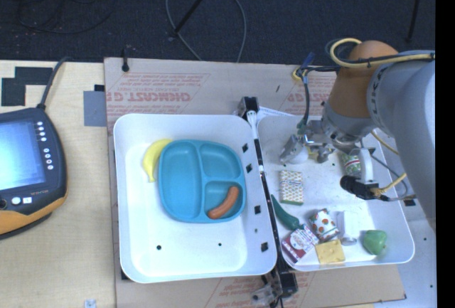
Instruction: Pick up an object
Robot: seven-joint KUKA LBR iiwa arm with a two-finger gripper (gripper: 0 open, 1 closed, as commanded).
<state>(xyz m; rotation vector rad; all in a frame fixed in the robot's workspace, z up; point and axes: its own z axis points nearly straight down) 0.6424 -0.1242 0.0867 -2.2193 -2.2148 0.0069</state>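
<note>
White plastic, two shallow bins side by side on a cardboard-covered bench. In the left bin [135,228], a blue divided plate [188,182] with a sausage [225,203] lying in its lower right compartment; a yellow banana [152,157] tucked against the plate's left edge, partly under it. In the right bin [405,242], scattered small things: a patterned sponge-like pad [291,186] near the centre, a dark green pepper [286,214] just below it, a red and white packet [301,240], a red strawberry-like toy [324,222], a yellow cheese wedge [330,252] and a green apple-shaped toy [374,241] near the lower right corner. Grey arm with orange band reaching in from the right, gripper [302,146] low over the upper part of the right bin, above the pad. Jaws: cannot tell whether apart or together. Nothing seen between them. At far left, a handheld control pendant [28,168] with a lit screen.
</note>
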